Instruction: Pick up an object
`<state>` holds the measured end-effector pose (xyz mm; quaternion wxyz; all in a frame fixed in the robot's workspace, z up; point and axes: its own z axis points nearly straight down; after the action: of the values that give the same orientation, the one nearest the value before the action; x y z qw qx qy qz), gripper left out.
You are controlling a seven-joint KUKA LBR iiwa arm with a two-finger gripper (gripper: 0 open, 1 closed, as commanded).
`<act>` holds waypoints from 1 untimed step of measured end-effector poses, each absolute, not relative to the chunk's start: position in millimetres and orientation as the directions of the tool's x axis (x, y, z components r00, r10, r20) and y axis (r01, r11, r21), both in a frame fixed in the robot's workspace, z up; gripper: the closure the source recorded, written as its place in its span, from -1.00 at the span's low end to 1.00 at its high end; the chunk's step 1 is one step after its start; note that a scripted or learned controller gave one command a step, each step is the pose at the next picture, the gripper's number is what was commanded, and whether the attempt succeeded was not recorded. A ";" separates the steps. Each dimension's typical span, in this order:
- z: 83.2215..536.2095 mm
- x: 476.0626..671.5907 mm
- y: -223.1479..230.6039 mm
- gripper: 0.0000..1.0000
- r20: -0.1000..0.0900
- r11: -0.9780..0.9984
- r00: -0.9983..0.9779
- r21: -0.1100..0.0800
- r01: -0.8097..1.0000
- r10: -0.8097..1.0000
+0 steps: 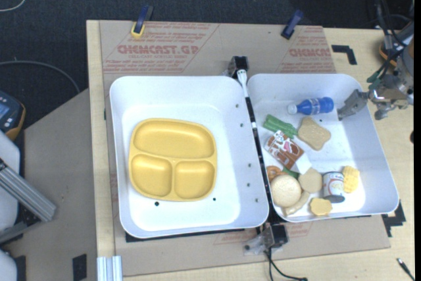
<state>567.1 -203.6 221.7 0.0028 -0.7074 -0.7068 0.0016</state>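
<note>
The right bin (378,154) holds several small items: a blue water bottle (310,106) lying on its side, a green piece (279,124), a tan bread slice (314,133), a red and white packet (284,148), a round bun (286,189), a small can (333,184), a yellow corn piece (350,179) and a yellow wedge (320,207). My gripper (366,107) hovers over the bin's upper right corner, just right of the bottle. It is open, with nothing between its fingers.
The left bin (125,141) holds a yellow divided plate (173,158). A black hinge strip (250,128) runs between the bins. Clamps (139,22) hold the cardboard sheet at the back. Cables hang at the far right.
</note>
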 end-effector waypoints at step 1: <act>161.8 574.2 -200.1 -1.00 0.003 0.001 -0.001 -0.007 1.000 1.000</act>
<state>574.2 -200.1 161.8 0.0034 -0.7069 -0.7073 0.0014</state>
